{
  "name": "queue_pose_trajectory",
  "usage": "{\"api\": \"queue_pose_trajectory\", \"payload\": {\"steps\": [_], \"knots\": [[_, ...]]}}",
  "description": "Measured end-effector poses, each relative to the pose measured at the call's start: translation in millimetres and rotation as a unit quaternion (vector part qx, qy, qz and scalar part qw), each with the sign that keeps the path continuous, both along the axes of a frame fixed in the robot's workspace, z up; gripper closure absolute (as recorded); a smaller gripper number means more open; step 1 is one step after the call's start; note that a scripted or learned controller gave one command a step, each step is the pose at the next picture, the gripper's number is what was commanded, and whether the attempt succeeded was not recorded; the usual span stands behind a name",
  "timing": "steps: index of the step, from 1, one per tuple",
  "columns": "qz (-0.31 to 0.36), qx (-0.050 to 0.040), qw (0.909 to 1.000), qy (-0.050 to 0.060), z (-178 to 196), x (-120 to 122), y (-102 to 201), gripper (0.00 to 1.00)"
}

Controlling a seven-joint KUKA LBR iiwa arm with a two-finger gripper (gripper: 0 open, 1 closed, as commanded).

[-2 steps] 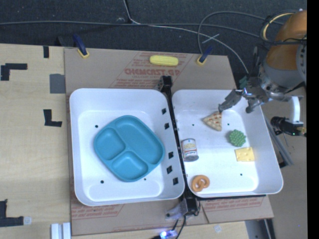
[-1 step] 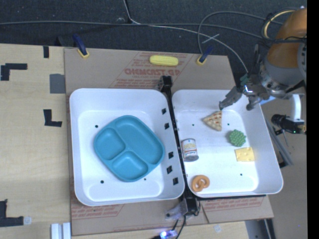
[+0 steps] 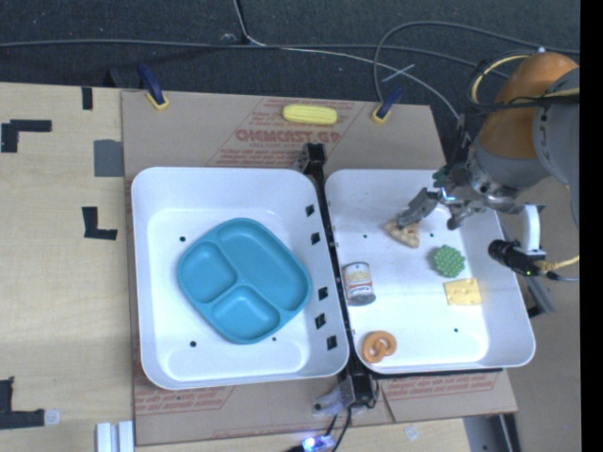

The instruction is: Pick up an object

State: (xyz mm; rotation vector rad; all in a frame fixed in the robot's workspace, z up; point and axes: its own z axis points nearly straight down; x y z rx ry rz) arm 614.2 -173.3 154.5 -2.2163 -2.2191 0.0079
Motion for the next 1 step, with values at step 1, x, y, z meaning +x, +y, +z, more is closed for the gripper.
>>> {"api": "queue_pose_trajectory", "payload": {"steps": [1], "knots": [[0.0, -0.0005, 1.0, -0.001, -51.2, -4.7, -8.7, 0.0]]}}
